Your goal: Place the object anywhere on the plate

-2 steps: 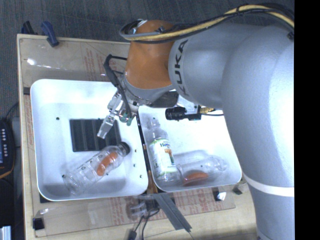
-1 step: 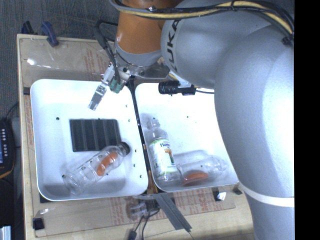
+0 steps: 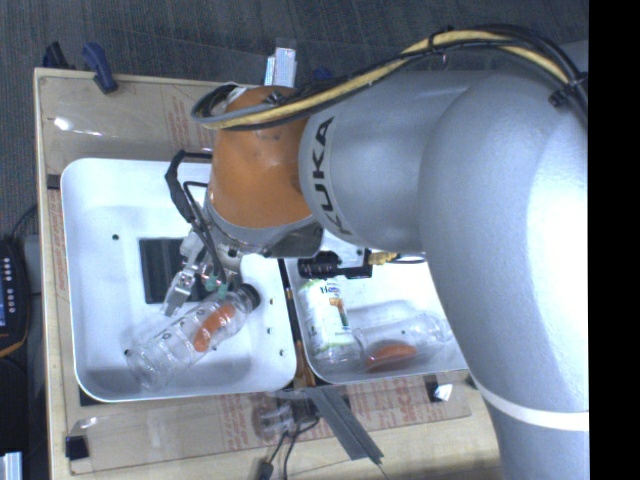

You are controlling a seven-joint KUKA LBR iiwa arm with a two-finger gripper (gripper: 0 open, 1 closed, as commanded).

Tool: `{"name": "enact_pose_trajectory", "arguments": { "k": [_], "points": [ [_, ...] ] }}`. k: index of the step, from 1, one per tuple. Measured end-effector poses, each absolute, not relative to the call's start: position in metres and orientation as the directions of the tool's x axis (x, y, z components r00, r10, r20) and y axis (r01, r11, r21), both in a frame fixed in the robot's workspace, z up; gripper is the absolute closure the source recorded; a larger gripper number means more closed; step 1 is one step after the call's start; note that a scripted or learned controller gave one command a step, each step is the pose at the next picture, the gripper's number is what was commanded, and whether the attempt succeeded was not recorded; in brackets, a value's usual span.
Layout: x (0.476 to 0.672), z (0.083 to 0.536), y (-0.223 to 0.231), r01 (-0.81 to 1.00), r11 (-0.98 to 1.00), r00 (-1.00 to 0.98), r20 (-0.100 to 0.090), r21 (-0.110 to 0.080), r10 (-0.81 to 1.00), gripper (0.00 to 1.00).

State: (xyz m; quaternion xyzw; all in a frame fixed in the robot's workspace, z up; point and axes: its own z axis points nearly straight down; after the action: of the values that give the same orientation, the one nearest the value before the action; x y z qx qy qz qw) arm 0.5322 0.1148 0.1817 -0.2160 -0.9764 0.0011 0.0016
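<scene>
A clear plastic bottle with an orange band inside it (image 3: 190,336) lies on its side in the left shallow white bin (image 3: 90,268), its body slanting from about two o'clock down to eight o'clock across the bin's lower half. Its wall is glossy and see-through, ribbed toward the lower end, and the smooth bin floor shows through it. The metal two-finger gripper (image 3: 192,280) sits just at the bottle's upper end, near the black cap; its parts are small and tangled with cables, so whether it is spread or closed, or touching the bottle, cannot be told. At ten o'clock from the bottle a flat dark rectangular plate (image 3: 158,268) lies on the bin floor; the bottle's upper part is close beside it, and any overlap with it cannot be made out.

The arm's rounded orange wrist band (image 3: 255,173) and broad matte grey casing (image 3: 450,188) cover the upper part of both bins and most of the right one. In the visible strip of the right white bin (image 3: 330,373) lie a pale upright-printed bottle with a green label (image 3: 328,318) and, at three o'clock from it, a second clear plastic container with a reddish piece inside (image 3: 400,340). Blue clamps (image 3: 98,65) grip the bench board at its upper left corner.
</scene>
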Motion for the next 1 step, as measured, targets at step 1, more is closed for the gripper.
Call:
{"name": "enact_pose_trajectory", "arguments": {
  "k": [1],
  "points": [
    [0.5394, 0.1912, 0.0893, -0.194, 0.981, -0.981, 0.001, 0.000, -0.194, 0.00]
  ]
}}
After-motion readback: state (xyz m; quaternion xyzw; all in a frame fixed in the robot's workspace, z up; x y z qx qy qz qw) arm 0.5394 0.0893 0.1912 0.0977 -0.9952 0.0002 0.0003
